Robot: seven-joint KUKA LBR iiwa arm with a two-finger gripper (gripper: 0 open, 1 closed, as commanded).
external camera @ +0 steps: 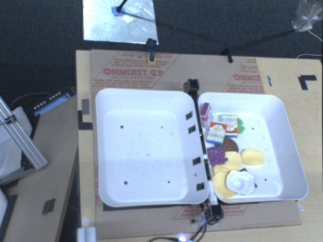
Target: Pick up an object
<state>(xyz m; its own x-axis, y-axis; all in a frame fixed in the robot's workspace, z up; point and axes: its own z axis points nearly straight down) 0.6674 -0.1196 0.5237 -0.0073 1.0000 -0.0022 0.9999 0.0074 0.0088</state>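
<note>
My gripper (306, 15) is near the far right corner of the view, high over the dark floor beyond the far edge of the bench (126, 64). It looks pale and blurred there, and I cannot tell if it is released or clenched; I see nothing between its parts.

On the bench stand two shallow white bins side by side. The left bin (146, 150) shows its bare white bottom with some small dark dots. The right bin (282, 140) carries all the objects, and they lie together along its left wall, well apart from my gripper. Nearest the far left corner of this bin is a small purple package (205, 114). Just beside it are two small red and white boxes (222, 127), touching each other, with a green piece (239, 125) at their right. Toward the near edge follow a brown round piece (230, 144), a purple bunch (217, 156) and some yellow toy pieces (251, 157). A white round object (239, 182) lies on the yellow pieces near the near left corner of the bin.
</note>
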